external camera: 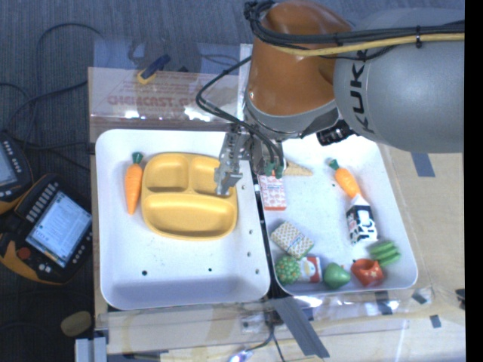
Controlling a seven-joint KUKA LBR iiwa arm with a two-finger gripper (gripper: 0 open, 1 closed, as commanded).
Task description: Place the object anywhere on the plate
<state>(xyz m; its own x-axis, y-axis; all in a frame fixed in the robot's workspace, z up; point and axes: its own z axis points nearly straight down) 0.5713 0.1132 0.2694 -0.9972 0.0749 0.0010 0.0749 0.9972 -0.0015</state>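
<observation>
Seemingly midway: the jaws (247,168) hover at the yellow plate (185,194)'s right rim, clasping a red-and-white packet (272,191) (it dangles over the bin divider), not yet set on the plate.

I have one fixed camera above the bench, looking down at a slant on both white bins. The arm (377,66) comes in from my right, its wrist close under the lens. The left bin (121,277) and right bin (396,270) flank the gripper (245,168), both fully framed.
</observation>
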